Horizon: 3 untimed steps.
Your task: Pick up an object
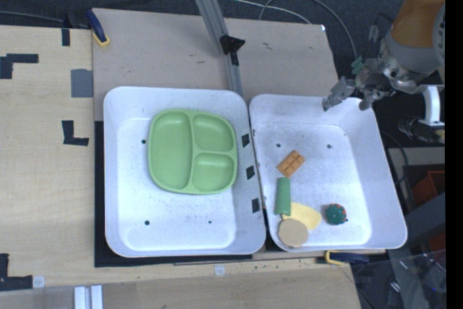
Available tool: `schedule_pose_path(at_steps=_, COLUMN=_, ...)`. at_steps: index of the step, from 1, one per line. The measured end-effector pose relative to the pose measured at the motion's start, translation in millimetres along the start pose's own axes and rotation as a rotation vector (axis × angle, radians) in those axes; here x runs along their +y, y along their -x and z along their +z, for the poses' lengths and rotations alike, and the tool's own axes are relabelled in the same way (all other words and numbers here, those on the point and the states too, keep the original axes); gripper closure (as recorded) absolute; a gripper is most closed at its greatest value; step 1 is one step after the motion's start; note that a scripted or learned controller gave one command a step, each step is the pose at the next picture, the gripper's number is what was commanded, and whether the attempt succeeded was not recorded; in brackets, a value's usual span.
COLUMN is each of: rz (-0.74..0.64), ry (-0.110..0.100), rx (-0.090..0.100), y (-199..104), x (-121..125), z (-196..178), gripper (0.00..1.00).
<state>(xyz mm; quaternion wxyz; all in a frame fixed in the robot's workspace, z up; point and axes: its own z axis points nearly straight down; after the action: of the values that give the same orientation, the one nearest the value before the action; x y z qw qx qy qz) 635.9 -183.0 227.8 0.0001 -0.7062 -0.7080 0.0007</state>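
The right bin holds an orange waffle-like piece, a green stick, a yellow flat piece, a tan round disc and a small dark green and red ball. My gripper hangs over the bin's far right corner, well away from these objects. Its two dark fingers stand apart with nothing between them.
A green divided plate lies in the left bin. A slanted metal pole runs down to the gap between the bins. Cables lie behind the right bin on the brown board.
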Motion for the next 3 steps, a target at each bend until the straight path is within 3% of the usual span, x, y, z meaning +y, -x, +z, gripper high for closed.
schedule_pose_path(at_steps=1, rz=0.000, ry=0.000, rx=0.000, y=0, x=0, z=0, gripper=0.00)
schedule_pose_path(at_steps=3, rz=0.001, ry=-0.006, rx=0.001, y=5, x=-4, z=128, gripper=0.00)
